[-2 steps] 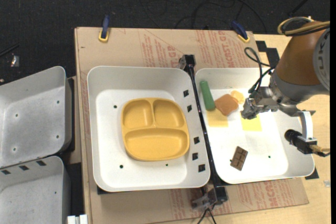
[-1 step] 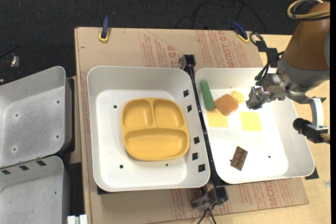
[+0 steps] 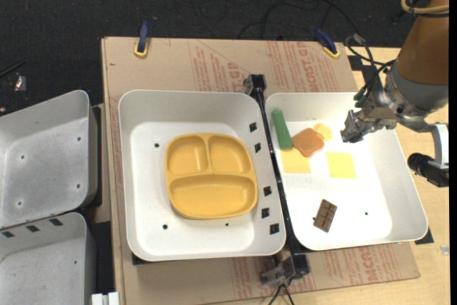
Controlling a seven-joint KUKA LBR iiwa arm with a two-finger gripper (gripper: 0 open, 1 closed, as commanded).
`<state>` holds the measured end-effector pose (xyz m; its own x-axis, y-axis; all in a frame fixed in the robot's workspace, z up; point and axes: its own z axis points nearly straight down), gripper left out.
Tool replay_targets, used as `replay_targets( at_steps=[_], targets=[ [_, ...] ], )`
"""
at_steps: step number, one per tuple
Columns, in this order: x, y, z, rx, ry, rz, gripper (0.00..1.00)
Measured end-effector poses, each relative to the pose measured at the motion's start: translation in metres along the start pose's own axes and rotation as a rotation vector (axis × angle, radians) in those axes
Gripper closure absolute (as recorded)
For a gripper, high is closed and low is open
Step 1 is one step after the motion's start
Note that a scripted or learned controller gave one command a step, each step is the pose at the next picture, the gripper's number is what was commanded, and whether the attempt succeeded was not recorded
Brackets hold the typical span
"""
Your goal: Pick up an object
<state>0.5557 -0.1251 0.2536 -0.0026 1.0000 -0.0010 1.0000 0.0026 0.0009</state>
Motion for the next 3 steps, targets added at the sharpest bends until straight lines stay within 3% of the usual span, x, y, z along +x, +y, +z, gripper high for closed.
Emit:
replay_targets(
  at_steps=[3],
  targets=[
    [0.161, -0.019, 0.020, 0.003, 0.003, -0.006, 1.00]
  ],
)
